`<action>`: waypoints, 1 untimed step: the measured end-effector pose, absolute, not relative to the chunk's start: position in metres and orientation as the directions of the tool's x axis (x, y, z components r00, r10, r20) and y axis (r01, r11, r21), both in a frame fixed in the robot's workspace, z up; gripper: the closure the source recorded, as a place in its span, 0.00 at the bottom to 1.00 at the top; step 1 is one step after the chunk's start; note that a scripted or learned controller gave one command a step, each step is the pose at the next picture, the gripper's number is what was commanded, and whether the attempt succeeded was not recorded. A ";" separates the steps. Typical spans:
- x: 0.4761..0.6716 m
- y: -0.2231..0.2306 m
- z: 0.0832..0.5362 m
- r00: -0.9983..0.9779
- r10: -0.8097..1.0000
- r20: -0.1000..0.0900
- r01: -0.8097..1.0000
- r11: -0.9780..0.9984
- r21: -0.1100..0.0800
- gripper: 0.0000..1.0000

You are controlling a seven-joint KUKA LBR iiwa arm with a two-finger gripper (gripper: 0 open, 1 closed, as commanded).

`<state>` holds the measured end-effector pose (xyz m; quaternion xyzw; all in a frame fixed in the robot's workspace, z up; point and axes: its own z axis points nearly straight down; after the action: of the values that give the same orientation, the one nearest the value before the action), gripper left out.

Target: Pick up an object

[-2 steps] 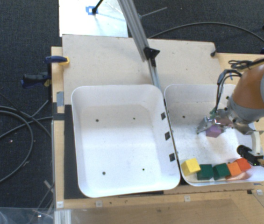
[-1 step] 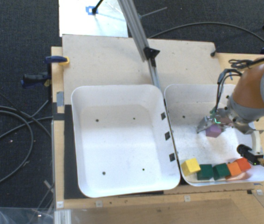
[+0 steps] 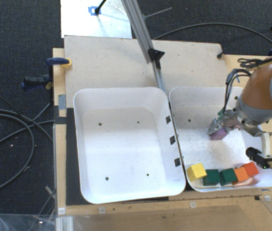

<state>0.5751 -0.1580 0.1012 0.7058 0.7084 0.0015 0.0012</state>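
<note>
Along the near rim of the right bin (image 3: 193, 96) sits a row of small blocks, each touching or just beside the next: a yellow block (image 3: 196, 171) at the left end, two dark green blocks (image 3: 211, 177) (image 3: 228, 175) in the middle, an orange block (image 3: 242, 173), and a red block (image 3: 251, 168) at the right end against the bin's wall. Further back in the same bin, near its middle and toward the right, a purple block (image 3: 218, 134) lies apart from the row on the speckled white floor. The gripper (image 3: 218, 126) is right over this purple block, its metal tip touching or overlapping the block's top edge; whether it is open or closed around the block cannot be told from this angle. The arm (image 3: 265, 93) reaches in above it. The left bin (image 3: 121, 94) lies alongside, its wall meeting the right bin's wall.
</note>
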 end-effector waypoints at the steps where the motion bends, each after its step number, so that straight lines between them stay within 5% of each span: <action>1: 0.547 -0.091 0.091 -0.009 1.000 0.001 1.000 0.009 0.003 1.00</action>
<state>0.5465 -0.0914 0.0909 0.7040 0.7102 0.0013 0.0007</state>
